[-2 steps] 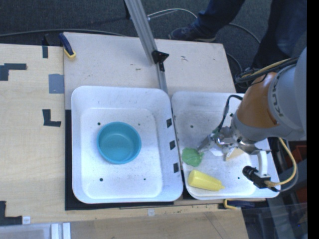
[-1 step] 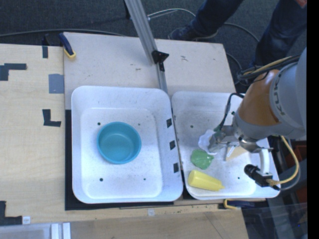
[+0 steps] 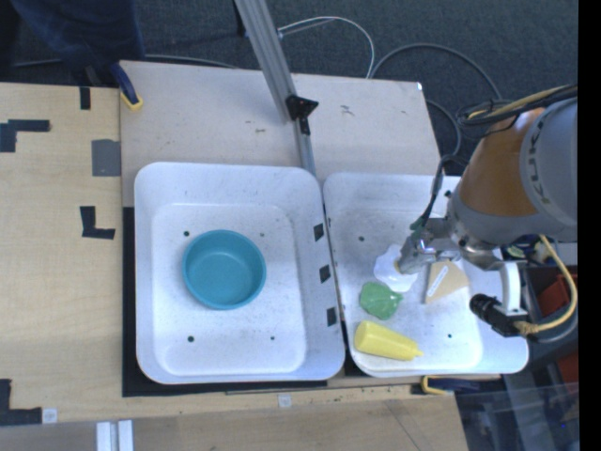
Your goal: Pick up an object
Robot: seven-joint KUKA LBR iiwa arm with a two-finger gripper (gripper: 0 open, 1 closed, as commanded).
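On your left, the teal bowl (image 3: 223,269) sat alone in the left bin (image 3: 155,346), well apart from everything else on the surface (image 3: 207,111). Moving across to the right bin (image 3: 362,200), you had a green lump (image 3: 379,300) just above the yellow piece (image 3: 385,342), with a white object (image 3: 389,269) and a tan wedge (image 3: 447,281) beside them. Your pincer (image 3: 410,255) was down right at that white object, and you could not tell how wide it stood or whether it had anything.
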